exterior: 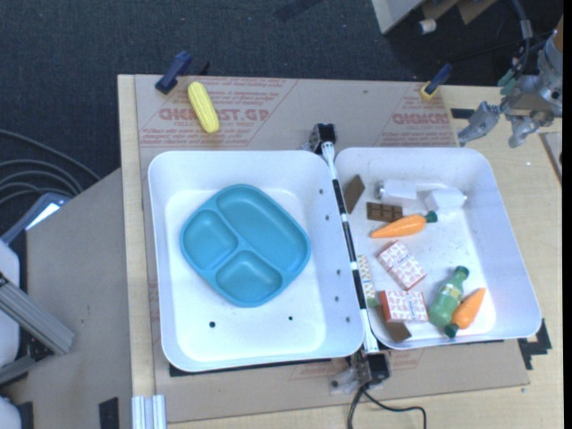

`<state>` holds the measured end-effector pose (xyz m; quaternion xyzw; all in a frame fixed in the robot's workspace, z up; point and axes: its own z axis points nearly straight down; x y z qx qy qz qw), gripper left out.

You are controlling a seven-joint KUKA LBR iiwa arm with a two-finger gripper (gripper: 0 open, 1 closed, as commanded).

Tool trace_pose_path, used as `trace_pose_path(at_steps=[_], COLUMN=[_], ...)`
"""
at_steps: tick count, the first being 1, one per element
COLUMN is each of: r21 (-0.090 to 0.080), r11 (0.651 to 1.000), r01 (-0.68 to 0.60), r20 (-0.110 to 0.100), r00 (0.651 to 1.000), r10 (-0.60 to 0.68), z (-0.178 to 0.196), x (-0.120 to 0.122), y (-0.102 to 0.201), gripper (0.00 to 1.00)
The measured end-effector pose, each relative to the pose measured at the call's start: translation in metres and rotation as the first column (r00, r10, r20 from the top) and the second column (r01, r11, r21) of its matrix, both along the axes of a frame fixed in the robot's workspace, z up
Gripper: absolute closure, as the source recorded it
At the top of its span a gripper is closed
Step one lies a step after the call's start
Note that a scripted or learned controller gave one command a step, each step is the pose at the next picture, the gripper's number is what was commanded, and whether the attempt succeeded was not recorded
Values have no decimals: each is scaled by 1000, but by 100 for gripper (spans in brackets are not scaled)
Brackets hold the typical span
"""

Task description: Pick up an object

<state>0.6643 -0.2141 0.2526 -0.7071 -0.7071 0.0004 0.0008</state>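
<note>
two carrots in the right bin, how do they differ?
The upper carrot lies near the bin's middle, almost level, apart from other items. The lower carrot looks shorter and stubbier, stands steeply tilted near the front corner, and sits against the green bottle. Both are orange, in the right bin.

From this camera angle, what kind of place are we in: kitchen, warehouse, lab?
Most likely a robotics lab bench set up for pick tests. Two white bins sit clamped on a board, the right one holding toy food like a carrot, with the gripper at the right edge.
</note>
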Motion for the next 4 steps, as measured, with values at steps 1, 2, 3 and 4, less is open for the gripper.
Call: trace_pose_path(at_steps=[1,2,3,4], r21=[1,1,-12,-9], r11=[1000,1000,1000,1000], r01=[-1,-1,2,0], r20=[0,-2,25,24], r00=[1000,1000,1000,1000], r10=[1,1,-2,0], z=[-64,-113,-159,-159], x=[-45,-55,-74,-72], y=[62,120,117,116], gripper=[0,0,0,0])
